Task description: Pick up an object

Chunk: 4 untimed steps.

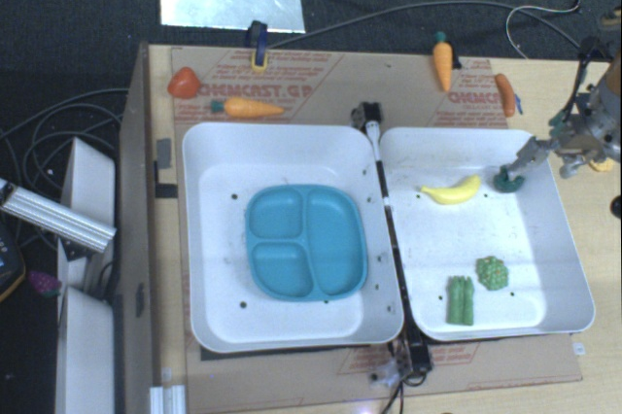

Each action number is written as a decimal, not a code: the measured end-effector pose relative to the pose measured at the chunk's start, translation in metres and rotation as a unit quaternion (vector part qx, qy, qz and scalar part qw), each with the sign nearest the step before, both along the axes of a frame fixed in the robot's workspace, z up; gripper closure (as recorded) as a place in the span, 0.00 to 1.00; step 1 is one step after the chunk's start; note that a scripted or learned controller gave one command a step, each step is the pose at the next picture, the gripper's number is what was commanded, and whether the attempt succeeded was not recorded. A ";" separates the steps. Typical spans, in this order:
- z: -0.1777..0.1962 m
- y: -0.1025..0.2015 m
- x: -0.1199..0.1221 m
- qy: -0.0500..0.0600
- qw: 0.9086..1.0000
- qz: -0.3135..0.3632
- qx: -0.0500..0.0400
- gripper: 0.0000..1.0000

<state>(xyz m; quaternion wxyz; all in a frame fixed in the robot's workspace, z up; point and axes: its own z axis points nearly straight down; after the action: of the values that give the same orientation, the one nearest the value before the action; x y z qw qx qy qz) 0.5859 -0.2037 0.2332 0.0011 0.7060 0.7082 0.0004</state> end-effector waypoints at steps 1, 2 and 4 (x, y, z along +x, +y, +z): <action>-0.063 0.009 0.054 0.001 1.000 0.001 0.001 0.00; -0.124 0.016 0.058 -0.008 1.000 0.001 -0.003 0.00; -0.116 0.021 0.072 -0.011 1.000 0.002 -0.007 1.00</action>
<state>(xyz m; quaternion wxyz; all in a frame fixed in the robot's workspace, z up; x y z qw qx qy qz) 0.6582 -0.1827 0.1174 0.0136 0.7044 0.7096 0.0033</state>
